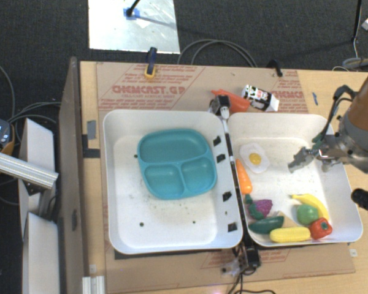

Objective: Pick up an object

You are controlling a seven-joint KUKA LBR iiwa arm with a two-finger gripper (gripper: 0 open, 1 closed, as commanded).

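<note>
The claw (302,158) hangs over the right bin (337,234), just right of the fried egg (255,158); whether it is spread I cannot tell. Bare floor surrounds the egg; other toy food crowds the bin's near edge. The cardboard (172,84) beyond reads "CHEMCAST GP".

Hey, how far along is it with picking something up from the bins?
Nothing looks picked yet. The fried egg, carrot, banana and other toy food all lie in the right bin. The hand hangs over that bin to the right of the egg, with nothing visibly between its fingers. The whole grasp and lift remain.
</note>
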